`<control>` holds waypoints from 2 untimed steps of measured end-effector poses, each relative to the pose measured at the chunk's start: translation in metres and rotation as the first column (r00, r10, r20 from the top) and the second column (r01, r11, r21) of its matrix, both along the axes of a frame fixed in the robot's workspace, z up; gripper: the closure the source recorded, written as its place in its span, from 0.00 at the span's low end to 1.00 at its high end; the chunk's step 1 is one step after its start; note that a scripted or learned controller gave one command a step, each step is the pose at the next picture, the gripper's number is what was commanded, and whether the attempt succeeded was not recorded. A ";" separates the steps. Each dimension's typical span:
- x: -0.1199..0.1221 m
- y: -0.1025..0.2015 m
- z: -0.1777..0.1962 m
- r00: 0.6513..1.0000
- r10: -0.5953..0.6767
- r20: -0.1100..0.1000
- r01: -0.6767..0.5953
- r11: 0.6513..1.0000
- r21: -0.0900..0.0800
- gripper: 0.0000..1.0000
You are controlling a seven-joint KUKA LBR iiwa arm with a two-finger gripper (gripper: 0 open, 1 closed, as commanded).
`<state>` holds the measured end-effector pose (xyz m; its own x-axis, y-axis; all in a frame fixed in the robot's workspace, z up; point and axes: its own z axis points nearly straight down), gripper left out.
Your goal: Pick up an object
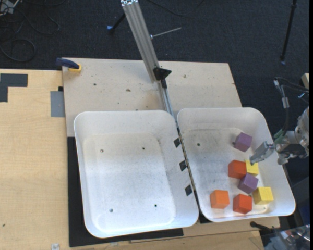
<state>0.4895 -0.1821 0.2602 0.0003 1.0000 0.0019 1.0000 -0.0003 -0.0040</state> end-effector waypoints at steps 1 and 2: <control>0.000 0.000 0.000 1.000 -0.003 0.001 0.003 1.000 0.000 0.00; 0.003 0.000 -0.063 1.000 -0.001 -0.005 0.001 1.000 0.001 0.00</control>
